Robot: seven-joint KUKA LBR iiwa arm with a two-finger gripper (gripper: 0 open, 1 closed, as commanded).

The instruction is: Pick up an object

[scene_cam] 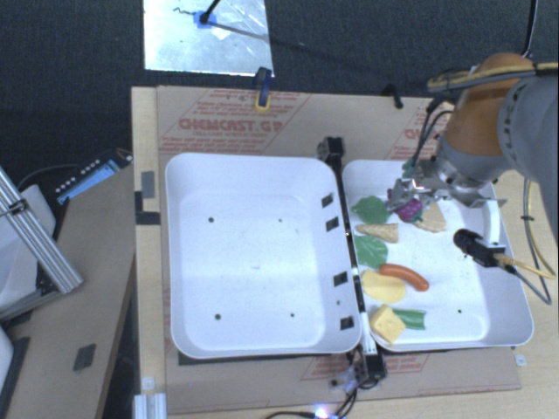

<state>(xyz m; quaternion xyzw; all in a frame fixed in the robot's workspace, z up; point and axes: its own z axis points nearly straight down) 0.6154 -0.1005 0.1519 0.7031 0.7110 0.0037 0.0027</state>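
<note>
Even overhead light, white bins (253,168) bright, glare on foil sheet (208,24), slightly soft focus.

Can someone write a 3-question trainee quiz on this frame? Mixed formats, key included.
1. True or false: all the loose items lie in the right bin, the one nearer the arm.
2. Multiple choice: which item lies nearest the gripper? A) the orange sausage B) the purple item C) the yellow wedge
3. Fill in: the yellow wedge sits at the bin's ____ edge, beside a dark green piece.

Key
1. True. The left bin shows just its white floor.
2. B. The purple item sits right at the gripper tip; whether it is gripped cannot be told from this slant.
3. Near (bottom of the view).
</note>
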